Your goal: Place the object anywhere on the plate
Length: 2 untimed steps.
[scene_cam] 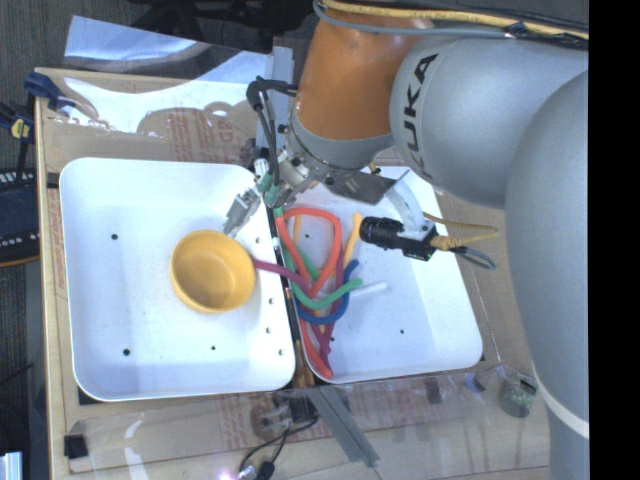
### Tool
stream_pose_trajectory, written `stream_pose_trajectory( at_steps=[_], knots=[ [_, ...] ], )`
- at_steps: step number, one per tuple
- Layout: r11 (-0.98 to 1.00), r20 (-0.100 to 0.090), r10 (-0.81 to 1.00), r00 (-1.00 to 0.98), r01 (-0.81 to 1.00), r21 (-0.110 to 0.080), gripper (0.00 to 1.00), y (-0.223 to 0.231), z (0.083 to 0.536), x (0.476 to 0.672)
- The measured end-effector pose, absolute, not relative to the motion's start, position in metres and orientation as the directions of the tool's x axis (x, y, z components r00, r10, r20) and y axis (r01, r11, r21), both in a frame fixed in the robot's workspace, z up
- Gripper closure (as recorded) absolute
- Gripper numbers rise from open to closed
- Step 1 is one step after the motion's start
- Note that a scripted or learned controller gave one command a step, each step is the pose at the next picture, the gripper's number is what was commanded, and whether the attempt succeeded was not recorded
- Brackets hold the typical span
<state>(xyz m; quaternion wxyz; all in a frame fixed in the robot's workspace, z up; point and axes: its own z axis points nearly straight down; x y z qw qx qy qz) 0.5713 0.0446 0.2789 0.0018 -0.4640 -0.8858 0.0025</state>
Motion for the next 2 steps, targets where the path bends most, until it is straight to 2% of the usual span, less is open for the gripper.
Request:
stream_pose_trajectory(
  at_steps=[1, 2],
  knots=[
    [0.572, 0.000, 0.821, -0.572, 0.821, -0.004, 1.00, 0.0445, 0.2888, 0.5720],
    [0.572, 0.000, 0.820, -0.572, 0.820, -0.005, 0.00, 0.0446, 0.2888, 0.5720]
  ],
)
